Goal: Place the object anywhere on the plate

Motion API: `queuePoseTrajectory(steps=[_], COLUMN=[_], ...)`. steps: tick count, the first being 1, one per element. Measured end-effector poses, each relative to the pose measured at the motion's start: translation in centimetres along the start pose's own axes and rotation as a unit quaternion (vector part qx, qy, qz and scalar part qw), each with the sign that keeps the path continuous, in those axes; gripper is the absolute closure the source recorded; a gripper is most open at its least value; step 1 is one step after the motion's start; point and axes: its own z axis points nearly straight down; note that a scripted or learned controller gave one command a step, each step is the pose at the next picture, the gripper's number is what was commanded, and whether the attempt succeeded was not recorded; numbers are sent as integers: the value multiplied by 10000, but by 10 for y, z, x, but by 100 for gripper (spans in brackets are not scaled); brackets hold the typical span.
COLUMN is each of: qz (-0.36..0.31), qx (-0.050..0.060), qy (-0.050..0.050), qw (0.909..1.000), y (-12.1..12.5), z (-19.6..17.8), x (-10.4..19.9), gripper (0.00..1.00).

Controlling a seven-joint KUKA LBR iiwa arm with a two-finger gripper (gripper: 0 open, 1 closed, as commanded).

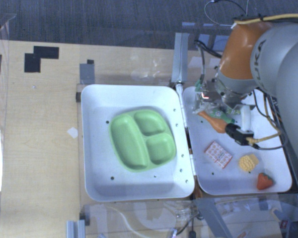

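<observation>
A green three-compartment plate (141,139) lies in the left white bin (97,182). In the right bin (208,180), an orange carrot (213,122) with a green top lies at the back left. My gripper (219,106) hangs right over the carrot's green end, and the arm's wrist hides its fingers. Whether anything sits between them is hidden.
The right bin also holds a pink waffle-like square (218,154), a yellow corn piece (248,162) and a red strawberry (264,181) toward the front. A black cable connector (240,134) dangles beside the carrot. The grey and orange arm (268,48) covers the bin's back right.
</observation>
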Motion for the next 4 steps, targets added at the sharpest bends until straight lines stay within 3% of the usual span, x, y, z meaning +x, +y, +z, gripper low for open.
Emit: queuePoseTrajectory(steps=[1, 2, 3, 4], qz=[-174, -170, -194, -1073], qx=[2, 4, -17, -14], qy=[8, 8, 13, 2], qw=[9998, 9999, 9998, 9942], y=[-27, -27, -26, 59], z=[0, 0, -11, -32], x=[70, 70, 71, 69], gripper=[100, 0, 100, 100])
